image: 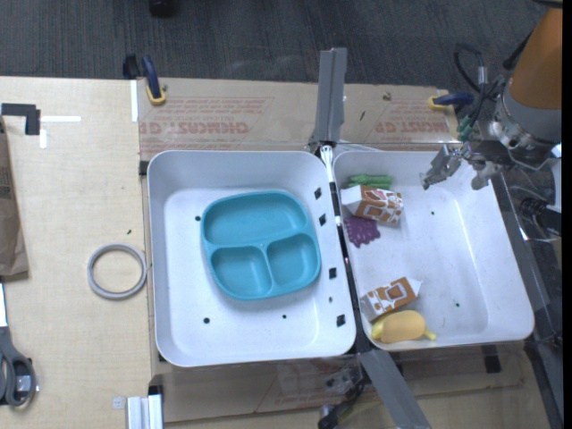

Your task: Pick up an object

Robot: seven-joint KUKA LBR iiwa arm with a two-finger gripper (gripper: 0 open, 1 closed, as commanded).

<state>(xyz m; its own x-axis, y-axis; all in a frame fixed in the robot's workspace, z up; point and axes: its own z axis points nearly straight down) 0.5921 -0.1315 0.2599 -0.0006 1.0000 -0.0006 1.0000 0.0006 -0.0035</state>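
- Right bin [500, 266]: two small cartons [380, 206] [391, 295], print too small to read; purple grapes [362, 231], green piece [369, 180], yellow lemon [399, 326].
- Gripper [458, 170] over the bin's far edge, fingers spread, nothing between them.
- Left bin [174, 239]: blue divided tray [260, 245].
- Cardboard lettering [207, 126] mirrored, unreadable.

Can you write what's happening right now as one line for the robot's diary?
phase: approach | two-finger gripper: open, holding nothing, above right white bin far corner | nearest: small brown-and-white carton | left bin: blue divided plate
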